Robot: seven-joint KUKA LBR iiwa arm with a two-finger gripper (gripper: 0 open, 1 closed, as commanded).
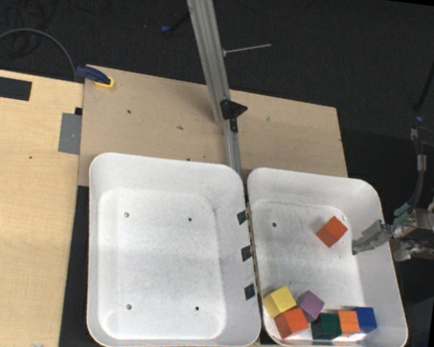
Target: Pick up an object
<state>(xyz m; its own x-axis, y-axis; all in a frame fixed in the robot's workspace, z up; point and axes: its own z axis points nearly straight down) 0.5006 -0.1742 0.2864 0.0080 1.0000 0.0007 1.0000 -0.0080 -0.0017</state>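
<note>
Orange block [332,231]: a lone cube is seen lying tilted on the floor of the right bin [373,200], towards its upper part, well apart from the other blocks. Because it is isolated, with bare floor on every side, it is judged the most open target for the pick.

Cluster: a yellow block [280,299], a purple block [311,304], a red block [291,322], a green block [327,326], a second orange block [349,320] and a blue block [366,318] are packed touching or just beside one another against the near rim of the right bin. So crowded a group is judged to leave little room around any one piece.

Gripper [370,238]: it is seen at the right rim of the right bin, pointed in towards the lone cube and near it, not touching it. Nothing is held in it; whether it is wide or narrow cannot be told at this size and angle.

Left bin [113,170]: white and shallow, set beside the right bin with a row of black clips [243,251] along the shared edge.

Task stage: the pick is judged not yet done, the approach being from the side nearest the arm.
</note>
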